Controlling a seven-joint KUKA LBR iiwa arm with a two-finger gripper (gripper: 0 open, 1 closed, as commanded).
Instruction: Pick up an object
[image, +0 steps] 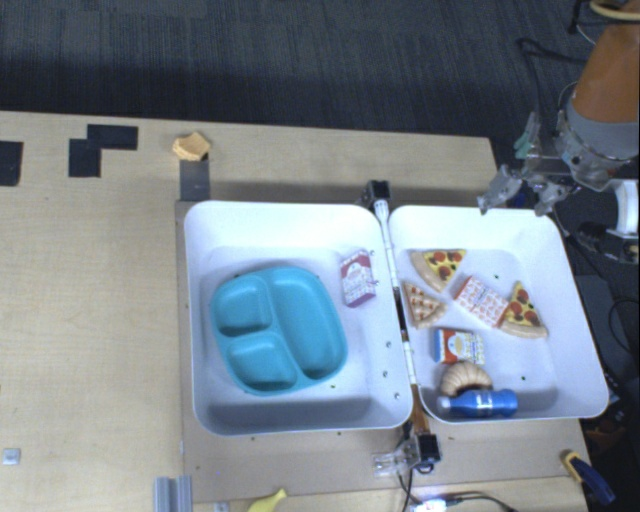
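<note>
Pale wooden bench (90, 300) under a slanted overhead view, dark carpet beyond its far edge. Two shallow white plastic bins sit side by side, rims touching along the middle.

Left bin (200, 300): a turquoise three-compartment plastic tray (277, 328) lies flat, filling most of the floor. Just beside its right edge, toward the far side, a small red-and-white packet (357, 278).

Right bin (570, 300): a cluster of toy food. A pizza slice with red toppings (440, 265) at the far left; a second, paler slice (422, 304) nearer the dividing rim; a pink-and-white checked packet (480, 300) between those and a third pizza slice (523, 313) on the right. Nearer the front, a small orange-and-white carton (458, 346), a tan croissant (466, 377) touching its front edge, and a blue bottle (482, 403) lying on its side against the front wall.

Grey arm with the orange band (605, 80) enters at the upper right. Its two-finger gripper (520, 188) hangs over the far right corner of the right bin, at the rim, well apart from the food items. Cannot tell from this angle how wide it is set; nothing is visibly held in it.

On the bench: black tape patches at the far left, a small tan block (191, 147) behind the left bin.
</note>
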